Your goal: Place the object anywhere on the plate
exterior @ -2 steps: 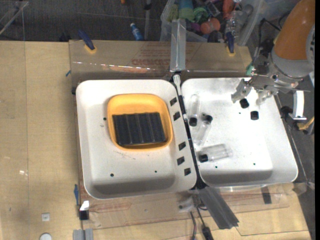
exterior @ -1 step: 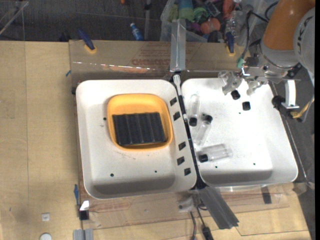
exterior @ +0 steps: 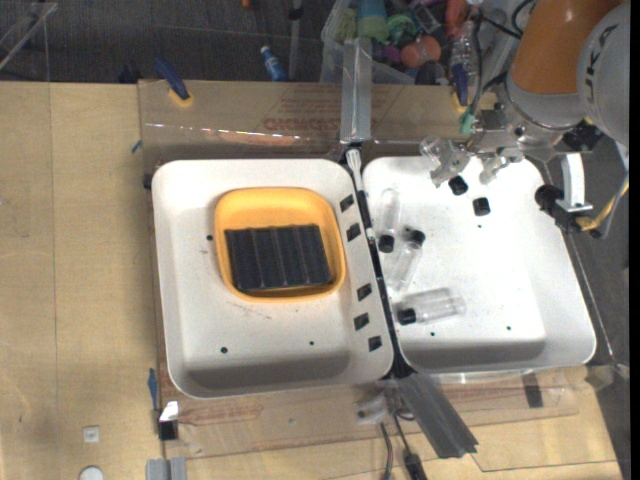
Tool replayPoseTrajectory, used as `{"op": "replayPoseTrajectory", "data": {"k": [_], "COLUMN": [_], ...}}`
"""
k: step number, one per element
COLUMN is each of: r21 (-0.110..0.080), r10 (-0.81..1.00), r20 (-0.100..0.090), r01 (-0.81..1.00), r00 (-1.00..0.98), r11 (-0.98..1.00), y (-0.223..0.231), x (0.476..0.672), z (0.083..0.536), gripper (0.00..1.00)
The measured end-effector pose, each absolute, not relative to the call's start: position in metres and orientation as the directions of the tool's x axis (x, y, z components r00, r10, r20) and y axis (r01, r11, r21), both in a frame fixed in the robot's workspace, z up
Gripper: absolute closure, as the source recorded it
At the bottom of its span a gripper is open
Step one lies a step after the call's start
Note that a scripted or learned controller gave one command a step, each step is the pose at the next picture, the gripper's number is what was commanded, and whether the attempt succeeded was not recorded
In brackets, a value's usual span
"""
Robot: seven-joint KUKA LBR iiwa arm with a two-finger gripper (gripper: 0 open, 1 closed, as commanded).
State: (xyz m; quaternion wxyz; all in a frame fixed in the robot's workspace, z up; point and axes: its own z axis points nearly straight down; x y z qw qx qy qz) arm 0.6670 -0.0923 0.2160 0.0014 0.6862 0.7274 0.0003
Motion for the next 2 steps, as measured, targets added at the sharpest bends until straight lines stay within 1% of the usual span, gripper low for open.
{"op": "replayPoseTrajectory", "data": {"k": [1, 2], "r21": [0.004, 0.004], "r10": [0.978, 0.926], "r20": [-0.002, -0.003], "r01": [0.978, 0.926], "r00": [-0.208, -0.377], "r11": [0.208, 0.377], "y": [-0.074, -0.066], "x": [0.667, 0.668], "z": [0.229, 0.260], "gripper": [1.00, 1.00]}}
